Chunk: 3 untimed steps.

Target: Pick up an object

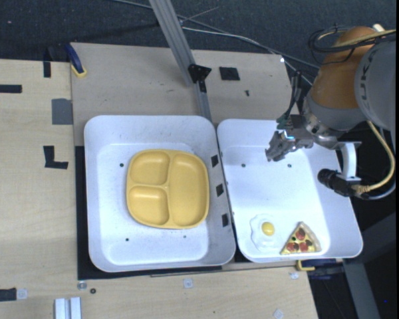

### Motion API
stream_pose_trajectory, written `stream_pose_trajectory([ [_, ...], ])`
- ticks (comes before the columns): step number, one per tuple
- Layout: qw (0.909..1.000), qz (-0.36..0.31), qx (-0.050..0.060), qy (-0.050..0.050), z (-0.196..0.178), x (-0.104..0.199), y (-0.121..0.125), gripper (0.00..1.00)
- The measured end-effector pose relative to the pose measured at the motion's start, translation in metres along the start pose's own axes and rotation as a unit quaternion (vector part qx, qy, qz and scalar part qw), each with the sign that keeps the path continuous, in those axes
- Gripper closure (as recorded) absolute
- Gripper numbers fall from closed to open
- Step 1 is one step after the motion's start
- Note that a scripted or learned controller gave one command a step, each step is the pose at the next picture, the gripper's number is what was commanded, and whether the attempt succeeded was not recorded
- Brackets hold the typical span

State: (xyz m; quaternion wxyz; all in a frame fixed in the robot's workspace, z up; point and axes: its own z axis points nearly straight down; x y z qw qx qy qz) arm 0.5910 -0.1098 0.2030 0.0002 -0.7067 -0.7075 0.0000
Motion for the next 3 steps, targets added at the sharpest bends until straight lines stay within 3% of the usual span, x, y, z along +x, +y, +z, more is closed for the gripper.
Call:
stream_pose_trajectory([
  [3, 1.0, -0.003, 0.0, 0.001, -0.015, 0.144, -0.004, 1.0],
])
